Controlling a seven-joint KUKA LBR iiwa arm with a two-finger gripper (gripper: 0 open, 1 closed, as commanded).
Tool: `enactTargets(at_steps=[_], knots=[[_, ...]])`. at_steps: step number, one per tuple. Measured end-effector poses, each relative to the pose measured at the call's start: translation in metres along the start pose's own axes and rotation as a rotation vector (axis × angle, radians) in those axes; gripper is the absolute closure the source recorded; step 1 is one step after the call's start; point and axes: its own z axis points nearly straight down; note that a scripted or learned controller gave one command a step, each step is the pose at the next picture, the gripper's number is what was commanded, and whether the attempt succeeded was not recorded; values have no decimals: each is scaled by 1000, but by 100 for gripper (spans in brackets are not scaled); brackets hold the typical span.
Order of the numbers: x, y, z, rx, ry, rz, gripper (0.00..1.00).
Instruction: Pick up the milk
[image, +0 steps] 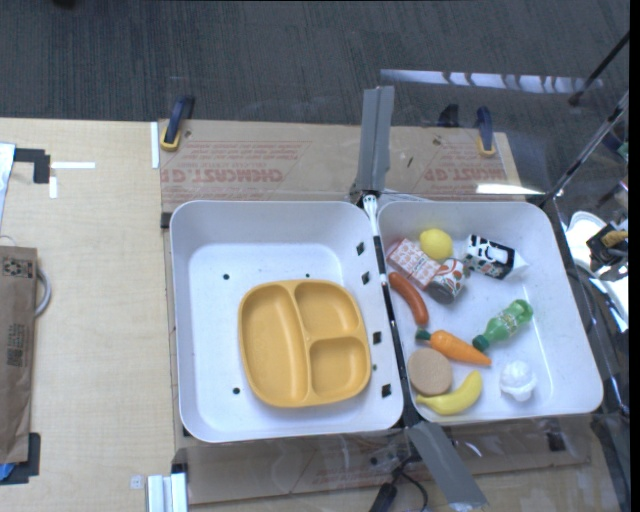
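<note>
The milk (492, 257), a small black-and-white carton, lies on its side near the far wall of the right bin (570, 300), just beside a lemon (436, 243) and a tipped can (450, 282). Closer to me in that bin are a green bottle (503, 325), a carrot (460, 347) and a banana (452, 395), while the left bin (200, 300) holds a yellow divided plate (303, 342). Whether the gripper is released or clenched I cannot tell.

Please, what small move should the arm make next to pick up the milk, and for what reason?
Probably it should first travel in over the right bin and stop above the milk carton. The black-and-white carton lies on its side near the bin's far wall, untouched, with the lemon and can close on its left.
</note>
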Motion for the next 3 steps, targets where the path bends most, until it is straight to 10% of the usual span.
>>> enactTargets(at_steps=[1, 3], knots=[[-50, 28, 47, 2, 0, 241, 100], [-49, 28, 32, 5, -11, 231, 100]])
